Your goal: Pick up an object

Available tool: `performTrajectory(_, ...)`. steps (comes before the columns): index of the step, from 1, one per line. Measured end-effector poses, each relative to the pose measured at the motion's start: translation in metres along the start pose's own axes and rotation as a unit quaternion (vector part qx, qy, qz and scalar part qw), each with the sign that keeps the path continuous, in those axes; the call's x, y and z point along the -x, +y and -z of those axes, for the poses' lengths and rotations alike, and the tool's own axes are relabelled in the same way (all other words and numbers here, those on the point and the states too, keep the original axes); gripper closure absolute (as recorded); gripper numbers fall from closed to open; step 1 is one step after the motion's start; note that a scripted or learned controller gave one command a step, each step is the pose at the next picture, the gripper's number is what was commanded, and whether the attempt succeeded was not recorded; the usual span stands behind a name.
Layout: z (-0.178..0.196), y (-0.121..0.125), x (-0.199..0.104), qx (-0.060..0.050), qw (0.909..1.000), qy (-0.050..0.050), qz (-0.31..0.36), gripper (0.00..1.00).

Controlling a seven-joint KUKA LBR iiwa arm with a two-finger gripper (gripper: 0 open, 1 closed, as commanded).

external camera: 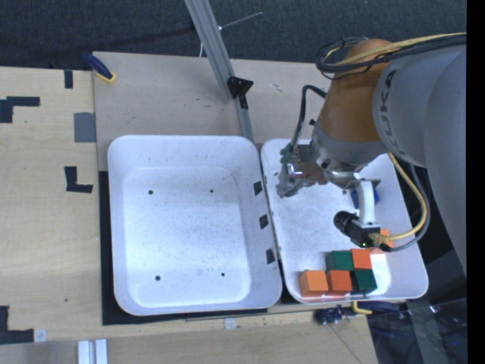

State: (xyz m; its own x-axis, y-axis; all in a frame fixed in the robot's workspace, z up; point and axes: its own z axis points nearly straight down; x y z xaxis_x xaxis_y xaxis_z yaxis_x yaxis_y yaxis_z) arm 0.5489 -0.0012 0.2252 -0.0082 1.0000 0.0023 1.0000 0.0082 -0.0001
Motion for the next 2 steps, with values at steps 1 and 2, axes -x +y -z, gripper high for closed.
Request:
performTrajectory(1,-0.001,0.025,-0.041,0.000,1.0000,0.000,-0.001,1.00)
performTrajectory(2,0.011,0.040,-0.087,0.000,1.0000,0.000,-0.001,1.00)
